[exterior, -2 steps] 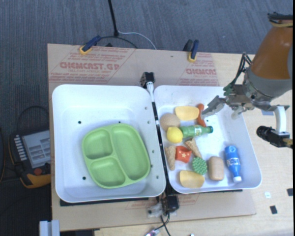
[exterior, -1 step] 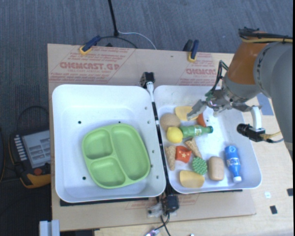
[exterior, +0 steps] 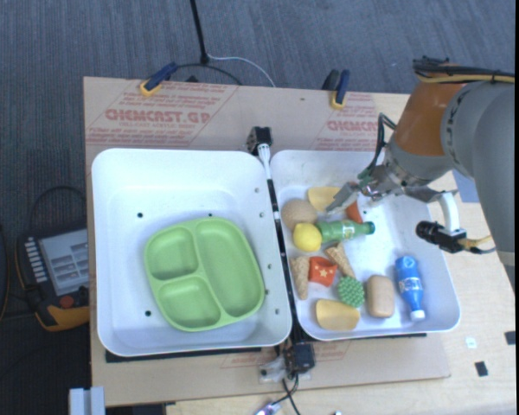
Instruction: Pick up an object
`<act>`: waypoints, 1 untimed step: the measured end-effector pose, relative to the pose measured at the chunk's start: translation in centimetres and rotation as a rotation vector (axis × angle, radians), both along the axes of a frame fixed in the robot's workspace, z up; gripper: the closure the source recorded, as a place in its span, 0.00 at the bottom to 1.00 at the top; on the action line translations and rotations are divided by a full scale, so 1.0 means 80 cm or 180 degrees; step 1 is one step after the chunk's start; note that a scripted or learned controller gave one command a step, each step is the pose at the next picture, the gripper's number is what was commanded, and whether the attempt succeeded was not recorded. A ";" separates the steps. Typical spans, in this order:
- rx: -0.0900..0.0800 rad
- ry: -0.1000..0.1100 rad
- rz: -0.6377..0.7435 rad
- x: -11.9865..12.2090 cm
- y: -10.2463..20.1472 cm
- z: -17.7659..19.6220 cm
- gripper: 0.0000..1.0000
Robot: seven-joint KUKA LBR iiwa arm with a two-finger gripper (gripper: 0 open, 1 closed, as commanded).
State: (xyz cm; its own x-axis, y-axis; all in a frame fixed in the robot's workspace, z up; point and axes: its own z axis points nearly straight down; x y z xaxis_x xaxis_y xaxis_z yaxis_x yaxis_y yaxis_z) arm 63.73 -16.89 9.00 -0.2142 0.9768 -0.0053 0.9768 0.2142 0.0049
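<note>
Two shallow white bins sit side by side on the bench. The left bin point(exterior: 121, 232) holds one item: a green divided plate point(exterior: 204, 273) with three compartments, lying flat near the bin's middle, all compartments bare.

The right bin point(exterior: 441, 314) holds the loose objects, clustered toward its left and near sides. A tan rounded piece point(exterior: 297, 212) lies by the left wall, with a yellow wedge point(exterior: 322, 197) just behind it. A yellow lemon point(exterior: 307, 237) touches a green bottle point(exterior: 346, 230) lying on its side. Below these lie a cone-shaped piece point(exterior: 339, 259), a red item point(exterior: 322, 271), a pale wafer-like piece point(exterior: 300, 275), a green textured item point(exterior: 351, 292), a yellow cheese-like block point(exterior: 336, 315) and a brown bread-like roll point(exterior: 380, 296). A blue bottle point(exterior: 408, 285) lies apart toward the right.

The gripper point(exterior: 353, 195) is low over the back of the cluster, above the green bottle and beside an orange-red piece point(exterior: 355, 213). Whether it is clenched or released cannot be told; nothing is seen grasped.
</note>
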 end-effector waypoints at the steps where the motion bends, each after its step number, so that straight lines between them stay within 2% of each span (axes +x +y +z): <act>1: -0.0011 -0.0032 -0.0001 0.003 -0.001 0.015 1.00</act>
State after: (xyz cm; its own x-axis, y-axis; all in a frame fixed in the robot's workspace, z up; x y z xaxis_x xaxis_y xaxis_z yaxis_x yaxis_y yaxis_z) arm 63.97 -16.97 10.24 -0.2139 0.9768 -0.0108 0.9767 0.2140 0.0141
